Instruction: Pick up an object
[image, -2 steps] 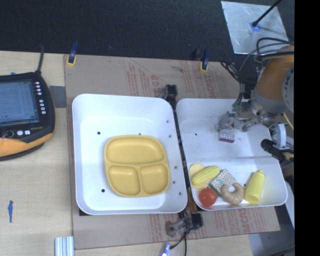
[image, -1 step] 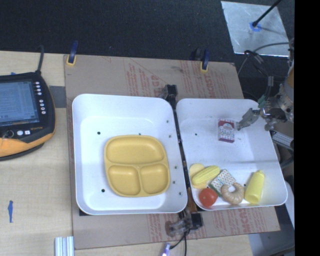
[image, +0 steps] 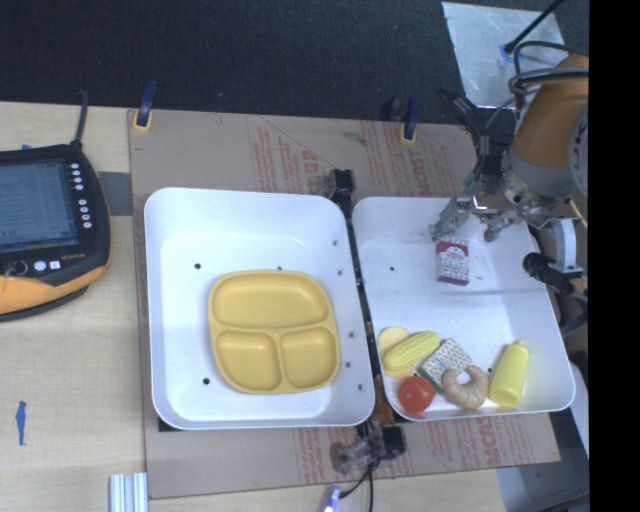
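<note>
Over the right bin's (image: 560, 330) far end, the gripper (image: 466, 222) hangs with fingers spread wide, holding nothing, just above the small red-and-white packet (image: 453, 263), seemingly lined up to grab it

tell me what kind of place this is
Probably a robotics lab bench for grasping trials: a robot gripper hangs over two white bins, toy food such as a tomato lies in one, and a teach pendant sits alongside.

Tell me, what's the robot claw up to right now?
Gripper open, holding nothing, above right white bin. Small red-and-white packet just below it. Nothing blocking.
</note>
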